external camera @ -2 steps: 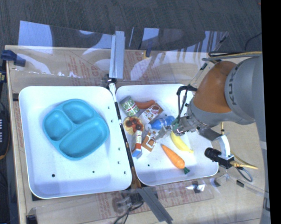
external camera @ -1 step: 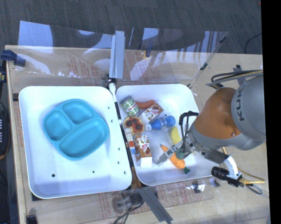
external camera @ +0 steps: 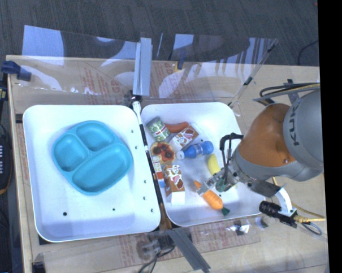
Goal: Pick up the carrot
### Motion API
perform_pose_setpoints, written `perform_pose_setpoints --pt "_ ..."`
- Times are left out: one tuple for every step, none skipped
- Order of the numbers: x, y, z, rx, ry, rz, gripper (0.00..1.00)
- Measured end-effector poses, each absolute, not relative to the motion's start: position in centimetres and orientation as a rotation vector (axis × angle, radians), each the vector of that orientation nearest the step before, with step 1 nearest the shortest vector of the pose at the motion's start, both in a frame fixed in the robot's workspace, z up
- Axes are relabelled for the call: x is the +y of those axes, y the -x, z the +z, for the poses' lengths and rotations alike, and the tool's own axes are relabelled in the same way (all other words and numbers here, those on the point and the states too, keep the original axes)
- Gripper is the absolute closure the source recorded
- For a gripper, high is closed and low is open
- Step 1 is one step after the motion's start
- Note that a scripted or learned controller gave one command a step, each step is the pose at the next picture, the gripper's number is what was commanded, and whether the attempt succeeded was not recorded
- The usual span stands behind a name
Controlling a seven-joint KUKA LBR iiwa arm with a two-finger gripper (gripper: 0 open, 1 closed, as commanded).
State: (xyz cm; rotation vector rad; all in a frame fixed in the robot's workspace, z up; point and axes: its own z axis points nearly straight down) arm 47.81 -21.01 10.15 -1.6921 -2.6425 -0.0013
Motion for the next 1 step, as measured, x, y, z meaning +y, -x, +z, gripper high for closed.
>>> perform_pose_setpoints --pt "-18.98 -47.81 22.52 -2.75 1.524 -0.001 1.0"
